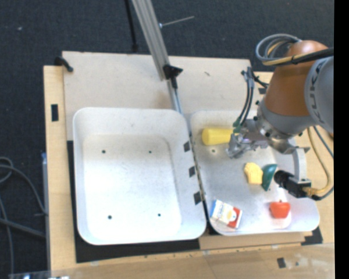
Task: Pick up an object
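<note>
End effector (pixel 239 145) over right bin (pixel 221 182), beside yellow cylinder (pixel 216 136), small carton (pixel 226 214)

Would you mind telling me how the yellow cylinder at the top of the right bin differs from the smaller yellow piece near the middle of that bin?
The yellow cylinder is larger and lies lengthwise across the view; the small yellow piece is stubbier and more irregular. The cylinder lies apart near the bin's far rim, left of the tool; the small piece touches a green object. Both are yellow and lie in the right bin.
</note>
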You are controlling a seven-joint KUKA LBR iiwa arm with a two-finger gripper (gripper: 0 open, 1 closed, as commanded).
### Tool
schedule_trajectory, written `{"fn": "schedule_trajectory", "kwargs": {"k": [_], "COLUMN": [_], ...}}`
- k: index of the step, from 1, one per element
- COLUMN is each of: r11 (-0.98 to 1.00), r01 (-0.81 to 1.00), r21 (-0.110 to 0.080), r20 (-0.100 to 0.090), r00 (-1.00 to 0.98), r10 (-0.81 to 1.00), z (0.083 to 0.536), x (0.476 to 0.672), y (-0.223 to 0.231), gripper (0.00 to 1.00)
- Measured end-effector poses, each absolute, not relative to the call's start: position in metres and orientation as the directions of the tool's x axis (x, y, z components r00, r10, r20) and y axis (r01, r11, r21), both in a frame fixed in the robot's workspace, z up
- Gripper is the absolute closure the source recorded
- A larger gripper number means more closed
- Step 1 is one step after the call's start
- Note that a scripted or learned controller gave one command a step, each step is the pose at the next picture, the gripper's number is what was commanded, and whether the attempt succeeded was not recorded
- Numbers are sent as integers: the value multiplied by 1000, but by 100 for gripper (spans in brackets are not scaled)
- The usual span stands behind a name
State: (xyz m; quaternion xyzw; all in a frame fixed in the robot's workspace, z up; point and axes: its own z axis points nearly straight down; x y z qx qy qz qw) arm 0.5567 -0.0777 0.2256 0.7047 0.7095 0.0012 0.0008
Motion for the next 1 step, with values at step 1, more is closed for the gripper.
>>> {"fn": "schedule_trajectory", "kwargs": {"k": [1], "r11": [8], "r01": [1000], "r21": [2], "r20": [2], "r00": [-8], "r10": [1000], "z": [223], "x": [576], "y": [-21], "gripper": [100]}}
